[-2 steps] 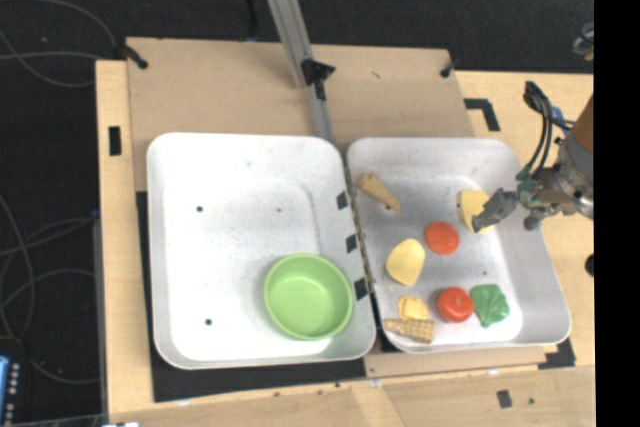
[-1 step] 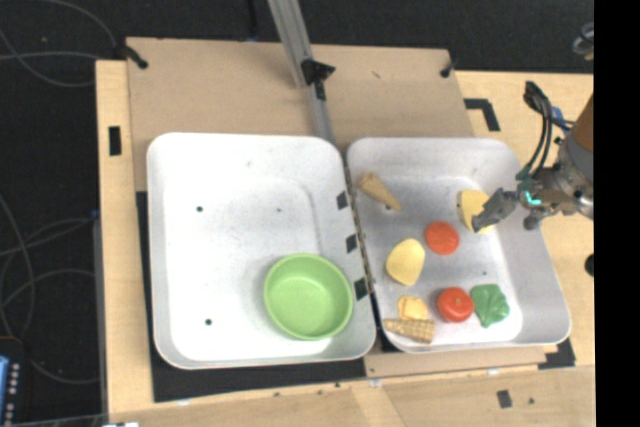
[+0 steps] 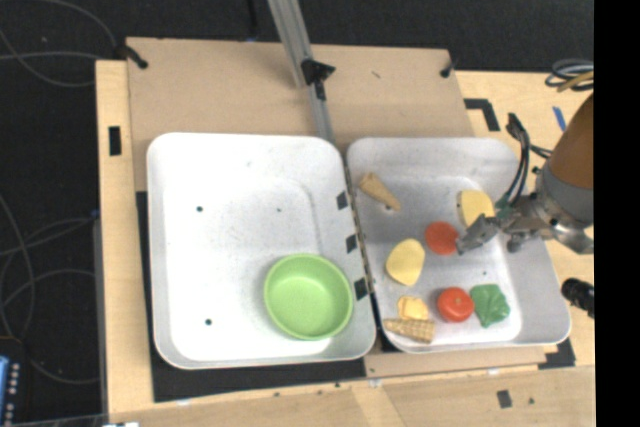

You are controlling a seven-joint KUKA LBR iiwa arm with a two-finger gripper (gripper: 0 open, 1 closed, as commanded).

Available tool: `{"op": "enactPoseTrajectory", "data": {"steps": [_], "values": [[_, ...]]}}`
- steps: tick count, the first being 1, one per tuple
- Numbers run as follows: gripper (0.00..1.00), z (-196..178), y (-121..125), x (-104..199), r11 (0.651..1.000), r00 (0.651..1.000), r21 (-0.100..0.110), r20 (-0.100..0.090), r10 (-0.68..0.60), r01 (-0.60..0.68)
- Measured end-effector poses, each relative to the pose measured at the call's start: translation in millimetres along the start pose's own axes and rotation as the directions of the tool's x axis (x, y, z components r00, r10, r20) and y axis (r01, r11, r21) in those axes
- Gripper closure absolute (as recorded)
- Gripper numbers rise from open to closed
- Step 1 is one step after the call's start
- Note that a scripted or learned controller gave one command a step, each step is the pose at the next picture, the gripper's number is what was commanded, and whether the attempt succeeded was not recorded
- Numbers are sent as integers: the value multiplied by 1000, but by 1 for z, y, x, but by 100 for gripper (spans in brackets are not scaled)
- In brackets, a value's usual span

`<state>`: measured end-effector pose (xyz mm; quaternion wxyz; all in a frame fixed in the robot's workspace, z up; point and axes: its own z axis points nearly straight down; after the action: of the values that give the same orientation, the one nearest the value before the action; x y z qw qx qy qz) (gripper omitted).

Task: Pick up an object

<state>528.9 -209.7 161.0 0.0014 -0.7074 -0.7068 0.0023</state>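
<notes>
Right bin [image 3: 440, 155]: a scatter of small play-food pieces. Gripper [image 3: 478, 233] is low inside it, dark fingers angled toward the bin's middle, tips just beside a small red-orange round piece [image 3: 440, 236] and below a pale yellow piece [image 3: 475, 206] near the right wall. Nothing seen between the fingers; can't tell from here whether they are spread or pressed together.

Around that: a larger yellow piece [image 3: 405, 261] lies just left of the red-orange one. A tan wedge [image 3: 379, 192] sits up toward the bin's left wall, well apart from the rest. Along the near edge, a red tomato-like piece [image 3: 455, 304] touches or nearly touches a green leafy piece [image 3: 490, 304] on its right. Near the bin's front-left corner, a small yellow block [image 3: 412, 307] sits above a waffle-textured tan piece [image 3: 411, 328].

Arm [image 3: 572, 180] enters from the right, orange band showing at the frame edge, cables looping above the wrist.

Left bin [image 3: 200, 175]: a green bowl [image 3: 308, 295] upright in its near right corner, close to the divide.

Both bins sit on a brown board [image 3: 230, 85] on the wooden bench [image 3: 115, 245]. A metal pole [image 3: 283, 0] slants across the back.
</notes>
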Motion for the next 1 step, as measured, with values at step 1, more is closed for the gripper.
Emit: {"op": "enactPoseTrajectory", "data": {"steps": [1], "values": [[0,43,-2,0,1000,1000,-2,1,1,-1]]}}
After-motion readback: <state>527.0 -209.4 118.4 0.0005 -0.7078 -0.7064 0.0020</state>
